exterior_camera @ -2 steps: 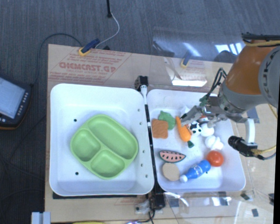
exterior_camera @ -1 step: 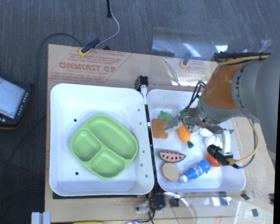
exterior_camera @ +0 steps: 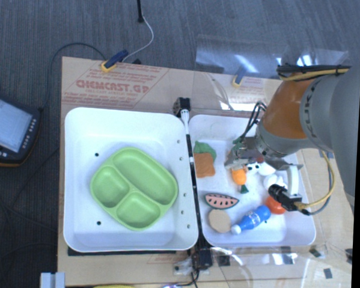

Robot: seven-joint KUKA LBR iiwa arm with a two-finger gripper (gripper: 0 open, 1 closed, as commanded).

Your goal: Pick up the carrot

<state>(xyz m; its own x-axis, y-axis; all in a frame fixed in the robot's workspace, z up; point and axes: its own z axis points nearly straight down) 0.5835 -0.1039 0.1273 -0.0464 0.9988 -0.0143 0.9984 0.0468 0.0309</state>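
The carrot (exterior_camera: 240,175) is a small orange piece with a green top (exterior_camera: 244,188), lying in the middle of the right bin (exterior_camera: 295,237). My gripper (exterior_camera: 244,160) hangs directly over the carrot's upper end, touching or almost touching it. The grey wrist and its orange band (exterior_camera: 287,110) reach in from the upper right and hide the bin's far right corner.
Around the carrot in the right bin lie an orange block (exterior_camera: 204,166) with a green leaf (exterior_camera: 205,149), a watermelon slice (exterior_camera: 221,201), a beige round piece (exterior_camera: 220,221), a blue bottle (exterior_camera: 254,218) and a red-orange item (exterior_camera: 276,205). The left bin holds a green divided plate (exterior_camera: 134,188).
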